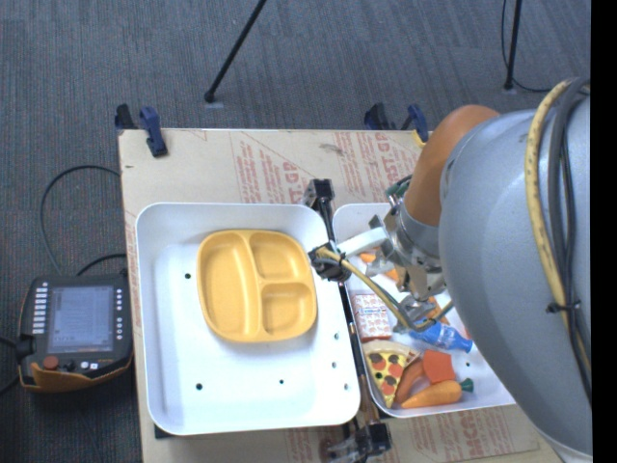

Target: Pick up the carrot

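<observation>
The carrot (436, 394) is orange with a green tip and lies at the near end of the right bin (359, 216), beside a pizza slice (386, 364). My gripper (418, 299) hangs low over the middle of that bin, above and behind the carrot, close to a blue bottle (441, 337) and a red-and-white packet (371, 314). The grey arm with its orange band covers the right part of the bin. Nothing shows between the gripper's tips.
A yellow divided plate (257, 285) lies in the left bin (152, 355). A red-orange piece (439, 366) sits just behind the carrot. A yellow cable (362, 276) crosses the wall between the bins. Blue clamps (151, 129) hold the board's far edge.
</observation>
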You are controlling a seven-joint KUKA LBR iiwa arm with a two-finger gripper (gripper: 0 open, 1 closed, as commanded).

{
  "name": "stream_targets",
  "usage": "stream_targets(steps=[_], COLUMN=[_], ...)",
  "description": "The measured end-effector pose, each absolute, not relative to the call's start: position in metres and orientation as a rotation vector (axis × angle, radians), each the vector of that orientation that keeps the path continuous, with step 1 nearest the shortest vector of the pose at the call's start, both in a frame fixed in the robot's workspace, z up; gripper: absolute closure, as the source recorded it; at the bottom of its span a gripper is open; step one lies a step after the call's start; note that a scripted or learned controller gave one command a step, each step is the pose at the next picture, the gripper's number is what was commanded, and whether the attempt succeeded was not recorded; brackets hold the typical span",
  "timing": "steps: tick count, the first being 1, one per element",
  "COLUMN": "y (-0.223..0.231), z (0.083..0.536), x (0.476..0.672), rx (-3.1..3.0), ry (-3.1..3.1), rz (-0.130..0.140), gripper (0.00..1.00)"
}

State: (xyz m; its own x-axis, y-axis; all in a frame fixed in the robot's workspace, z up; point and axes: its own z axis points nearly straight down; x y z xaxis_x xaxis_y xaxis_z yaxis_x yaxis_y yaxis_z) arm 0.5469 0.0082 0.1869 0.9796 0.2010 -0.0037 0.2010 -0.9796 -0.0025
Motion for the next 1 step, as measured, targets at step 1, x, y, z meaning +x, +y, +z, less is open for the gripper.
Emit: stream_targets(steps=[1], y=[0.0082], z=[0.1869], x=[0.5469], rx=[-3.123], ry=[-0.317], rz=[0.006], gripper=[0.0])
